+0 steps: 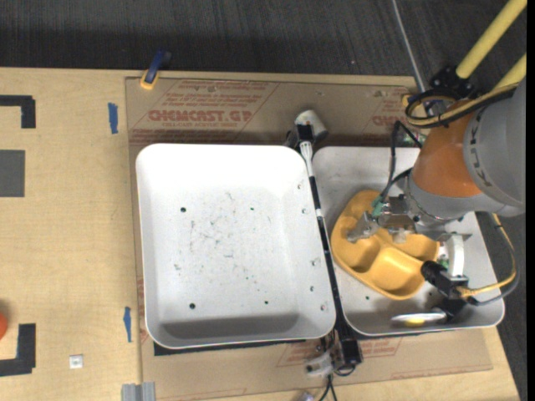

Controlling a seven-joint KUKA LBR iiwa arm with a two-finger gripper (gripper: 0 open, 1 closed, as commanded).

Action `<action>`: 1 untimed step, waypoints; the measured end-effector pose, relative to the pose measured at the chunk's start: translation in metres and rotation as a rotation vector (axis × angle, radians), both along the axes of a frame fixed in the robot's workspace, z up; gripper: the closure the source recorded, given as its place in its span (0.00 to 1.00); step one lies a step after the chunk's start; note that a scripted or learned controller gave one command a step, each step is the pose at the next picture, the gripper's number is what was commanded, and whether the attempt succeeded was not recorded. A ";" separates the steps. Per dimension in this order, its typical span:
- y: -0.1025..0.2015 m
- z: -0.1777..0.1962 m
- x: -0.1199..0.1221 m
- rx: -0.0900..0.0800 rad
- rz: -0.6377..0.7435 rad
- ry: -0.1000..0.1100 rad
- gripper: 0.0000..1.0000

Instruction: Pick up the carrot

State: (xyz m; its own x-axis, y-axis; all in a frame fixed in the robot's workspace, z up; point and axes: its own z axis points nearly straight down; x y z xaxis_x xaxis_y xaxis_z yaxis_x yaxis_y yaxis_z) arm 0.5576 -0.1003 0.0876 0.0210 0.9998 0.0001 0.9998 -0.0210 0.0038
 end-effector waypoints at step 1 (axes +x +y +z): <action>0.009 0.000 0.048 0.001 -0.226 -0.001 0.00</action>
